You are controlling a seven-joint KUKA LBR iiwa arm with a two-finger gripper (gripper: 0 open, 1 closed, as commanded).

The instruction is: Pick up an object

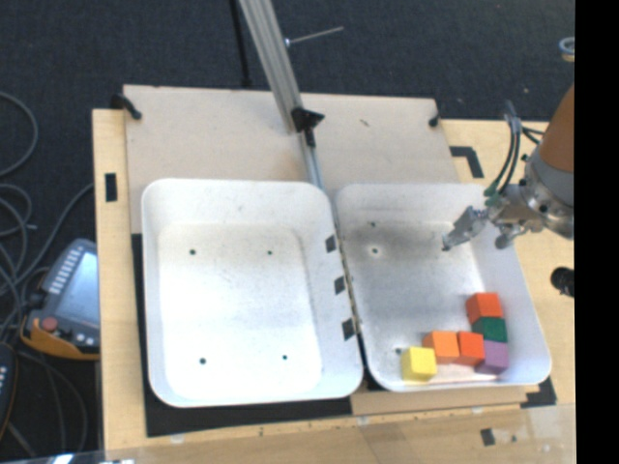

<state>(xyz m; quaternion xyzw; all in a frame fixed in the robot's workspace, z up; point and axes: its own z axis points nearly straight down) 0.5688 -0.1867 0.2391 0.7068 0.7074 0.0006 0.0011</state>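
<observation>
Two shallow white bins sit side by side before you; the gripper (481, 228) hangs over the upper right part of the right bin (406, 259), its fingers spread apart and nothing between them. The arm (556, 153) enters from the right edge, grey at the wrist and orange above. Nearest the gripper, below it and slightly to its right, you find an orange-red block (485, 306), with a green block (495, 330) touching its lower side. Farther below, along the bin's lower right corner, lie a purple block (495, 356), a second orange block (470, 346) and a third orange block (446, 343), packed against one another in a row. A yellow block (419, 363) sits at the left end of that cluster, the farthest block from the gripper. All six blocks rest on the bin floor, well apart from the fingers. Well to the gripper's left you see the left bin (242, 288). Above and left of the gripper, a slanted aluminium rail (276, 61) rises over the wooden bench (387, 129).
</observation>
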